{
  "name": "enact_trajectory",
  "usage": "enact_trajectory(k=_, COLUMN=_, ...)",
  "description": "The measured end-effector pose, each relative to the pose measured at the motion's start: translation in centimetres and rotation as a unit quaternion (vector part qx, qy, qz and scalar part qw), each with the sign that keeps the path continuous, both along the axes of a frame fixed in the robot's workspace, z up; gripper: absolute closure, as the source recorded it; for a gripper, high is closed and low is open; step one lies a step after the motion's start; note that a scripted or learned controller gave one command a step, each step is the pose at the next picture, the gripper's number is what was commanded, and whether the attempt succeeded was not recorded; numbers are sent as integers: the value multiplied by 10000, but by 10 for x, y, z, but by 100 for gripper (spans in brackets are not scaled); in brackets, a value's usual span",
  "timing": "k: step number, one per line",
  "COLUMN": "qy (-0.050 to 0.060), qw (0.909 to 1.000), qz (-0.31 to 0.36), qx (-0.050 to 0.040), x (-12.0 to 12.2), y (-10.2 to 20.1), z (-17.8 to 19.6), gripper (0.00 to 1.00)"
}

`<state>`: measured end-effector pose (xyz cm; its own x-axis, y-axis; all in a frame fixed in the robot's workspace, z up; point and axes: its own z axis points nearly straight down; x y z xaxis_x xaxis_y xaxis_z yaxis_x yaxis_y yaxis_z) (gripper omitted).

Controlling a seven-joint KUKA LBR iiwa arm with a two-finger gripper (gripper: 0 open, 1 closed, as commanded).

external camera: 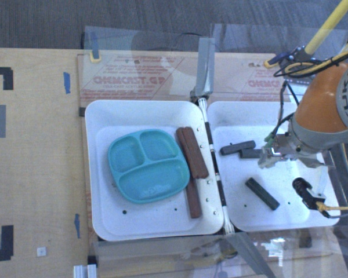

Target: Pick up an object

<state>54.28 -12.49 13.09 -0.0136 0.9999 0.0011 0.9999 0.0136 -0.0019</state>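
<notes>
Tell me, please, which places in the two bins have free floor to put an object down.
Left bin: bare strips behind and in front of the teal plate; its right side is crowded by brown sticks. Right bin: bare back-left corner and front-left floor; dark bars and the gripper crowd the middle.

bright, even overhead light w/ soft shadows, glare on clear plastic sheets (162, 45), slightly soft focus.

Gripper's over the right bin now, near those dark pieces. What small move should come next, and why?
Probably a short straight descent. The gripper sits above the right bin, at the right end of the upper dark bar, with nothing visibly between its fingers. The other dark bar lies lower, apart from it. Lowering there looks like the nearest chance at a grasp.
</notes>
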Motion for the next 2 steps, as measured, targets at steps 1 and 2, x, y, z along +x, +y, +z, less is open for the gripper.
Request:
enact_trajectory(k=1, qy=0, qw=9986, qz=525, qx=2, x=-36, y=-14, z=1, gripper=0)
enact_trajectory(k=2, qy=-1, qw=9922, qz=1247, qx=5, x=-64, y=-19, z=-12, gripper=0)
